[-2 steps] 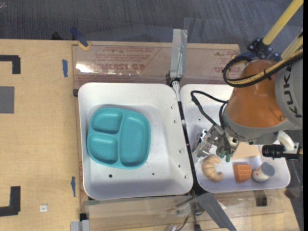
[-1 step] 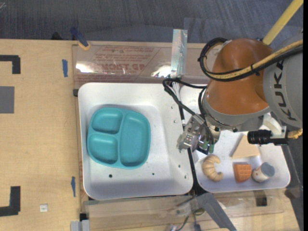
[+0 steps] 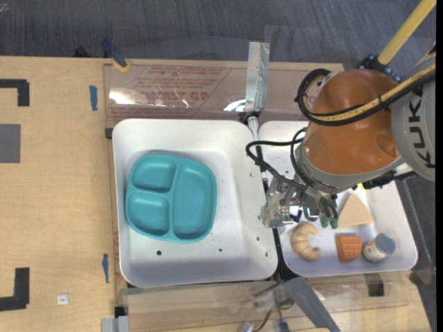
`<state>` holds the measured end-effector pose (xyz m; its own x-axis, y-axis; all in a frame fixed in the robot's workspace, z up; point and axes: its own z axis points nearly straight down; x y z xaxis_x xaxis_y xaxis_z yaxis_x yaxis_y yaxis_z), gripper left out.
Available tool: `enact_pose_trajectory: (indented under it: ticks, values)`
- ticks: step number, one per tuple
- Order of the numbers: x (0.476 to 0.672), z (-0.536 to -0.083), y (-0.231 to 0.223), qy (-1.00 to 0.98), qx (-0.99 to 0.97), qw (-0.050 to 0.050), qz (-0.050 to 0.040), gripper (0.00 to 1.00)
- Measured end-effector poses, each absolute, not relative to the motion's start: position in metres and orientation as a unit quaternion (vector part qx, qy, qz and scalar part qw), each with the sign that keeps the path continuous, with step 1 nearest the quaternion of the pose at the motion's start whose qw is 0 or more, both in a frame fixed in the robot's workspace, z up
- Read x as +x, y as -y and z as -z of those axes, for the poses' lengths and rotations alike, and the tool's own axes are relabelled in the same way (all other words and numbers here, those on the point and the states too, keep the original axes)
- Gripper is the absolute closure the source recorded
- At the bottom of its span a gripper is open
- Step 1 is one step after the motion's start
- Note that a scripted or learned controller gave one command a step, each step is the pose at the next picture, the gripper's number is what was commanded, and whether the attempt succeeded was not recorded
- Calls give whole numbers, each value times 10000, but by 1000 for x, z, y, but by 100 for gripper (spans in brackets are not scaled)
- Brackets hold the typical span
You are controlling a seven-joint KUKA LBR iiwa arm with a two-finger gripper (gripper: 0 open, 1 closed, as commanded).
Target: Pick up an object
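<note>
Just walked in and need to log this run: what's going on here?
A grey and orange robot arm reaches in over the right bin, its gripper low near that bin's left edge. A croissant, an orange block, a tan wedge and a small round thing lie there. A teal divided plate sits in the left bin.

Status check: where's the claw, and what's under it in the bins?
Claw low over right bin, nothing visibly held. Croissant just below it, untouched. Orange block beside croissant. Teal plate in left bin.
</note>
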<state>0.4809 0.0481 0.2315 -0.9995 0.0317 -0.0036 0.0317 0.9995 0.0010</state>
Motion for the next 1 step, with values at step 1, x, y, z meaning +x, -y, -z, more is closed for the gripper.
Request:
enact_pose_trajectory:
  ticks: [1]
  values:
    - [485,-255,-82,-9239,-3827,47,-1,100]
